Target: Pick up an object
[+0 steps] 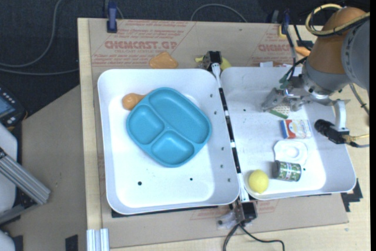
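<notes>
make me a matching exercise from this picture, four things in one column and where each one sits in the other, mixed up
Things:
1. blue divided tray
2. yellow ball
3. orange object
4. end effector

Places:
A. right bin, near front edge, beside a small can
B. middle of the left bin
C. upper part of the right bin
D. left bin, tucked against the tray's upper left edge

Pairs: 1-B, 2-A, 3-D, 4-C

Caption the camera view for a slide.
KUKA arm's gripper low in the right bin; blue divided tray sits in the left bin.
</notes>
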{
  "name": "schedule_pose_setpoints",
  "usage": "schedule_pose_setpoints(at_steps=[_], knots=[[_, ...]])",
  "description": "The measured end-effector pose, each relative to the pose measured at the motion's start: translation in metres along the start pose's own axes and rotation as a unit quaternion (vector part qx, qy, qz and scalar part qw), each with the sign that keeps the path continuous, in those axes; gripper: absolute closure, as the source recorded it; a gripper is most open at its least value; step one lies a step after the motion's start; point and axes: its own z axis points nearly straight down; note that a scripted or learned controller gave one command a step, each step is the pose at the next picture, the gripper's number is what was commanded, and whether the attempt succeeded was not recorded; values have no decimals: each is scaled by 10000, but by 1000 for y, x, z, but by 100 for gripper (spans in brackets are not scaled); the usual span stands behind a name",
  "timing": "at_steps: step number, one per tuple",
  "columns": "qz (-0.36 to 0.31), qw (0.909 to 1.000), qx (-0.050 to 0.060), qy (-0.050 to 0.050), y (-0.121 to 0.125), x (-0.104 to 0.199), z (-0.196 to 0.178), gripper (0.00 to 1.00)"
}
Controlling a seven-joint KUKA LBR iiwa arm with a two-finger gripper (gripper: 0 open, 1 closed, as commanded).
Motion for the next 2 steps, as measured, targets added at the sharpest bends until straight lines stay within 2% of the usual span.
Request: schedule_pose_setpoints(at_steps=[1, 2], knots=[[-1, 10000, -24, -3, 1, 0, -13, 100], [-37, 10000, -53, 1, 9, 77, -67, 100]])
